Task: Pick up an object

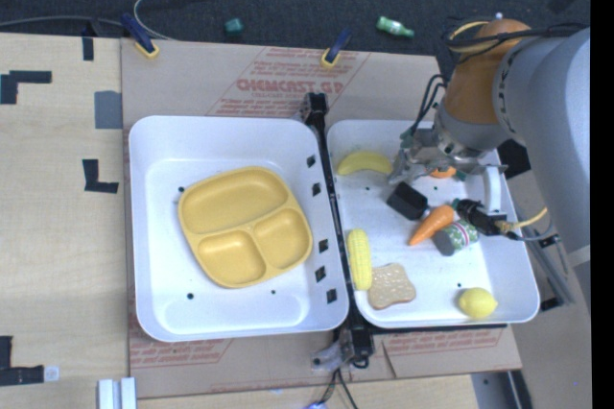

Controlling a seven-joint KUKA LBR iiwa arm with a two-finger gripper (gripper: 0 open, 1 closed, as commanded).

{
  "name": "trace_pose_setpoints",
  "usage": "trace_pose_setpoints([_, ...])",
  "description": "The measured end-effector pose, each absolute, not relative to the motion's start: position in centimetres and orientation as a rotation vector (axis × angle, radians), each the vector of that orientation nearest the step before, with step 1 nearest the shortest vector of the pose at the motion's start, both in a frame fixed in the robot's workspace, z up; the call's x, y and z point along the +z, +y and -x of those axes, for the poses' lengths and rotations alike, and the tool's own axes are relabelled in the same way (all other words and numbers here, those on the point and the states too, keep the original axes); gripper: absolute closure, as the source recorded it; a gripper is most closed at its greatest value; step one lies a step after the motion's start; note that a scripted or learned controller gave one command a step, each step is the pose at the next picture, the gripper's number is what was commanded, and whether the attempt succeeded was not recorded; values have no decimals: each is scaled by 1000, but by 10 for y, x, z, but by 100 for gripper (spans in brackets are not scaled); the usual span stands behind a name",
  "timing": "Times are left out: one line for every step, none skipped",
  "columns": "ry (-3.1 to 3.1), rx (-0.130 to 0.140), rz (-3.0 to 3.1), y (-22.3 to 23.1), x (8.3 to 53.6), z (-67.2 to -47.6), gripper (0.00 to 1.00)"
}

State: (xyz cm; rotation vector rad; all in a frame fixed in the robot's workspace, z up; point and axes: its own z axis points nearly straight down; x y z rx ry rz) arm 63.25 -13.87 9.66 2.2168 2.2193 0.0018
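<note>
The gripper (427, 169) hangs low over the back of the right bin (523, 297); I cannot tell whether it grips anything. A banana (362, 163) lies just left of it, a carrot (433, 224) just in front. Farther forward sit corn (358, 258), a cracker (390, 286) and a lemon (477, 302). The left bin (153, 301) holds a yellow tray (245, 225).

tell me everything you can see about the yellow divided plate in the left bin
The yellow divided plate looks like smooth moulded plastic, rounded-rectangular, with three compartments: one long one along its upper side and two smaller ones below. It lies flat and right way up on the floor of the left bin, turned at a slant to the bin's walls and roughly central. Nothing rests in it, and it touches nothing but the bin floor.
</note>
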Motion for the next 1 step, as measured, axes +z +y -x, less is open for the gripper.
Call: trace_pose_setpoints([2219,2,-2217,-139,97,-633,0])
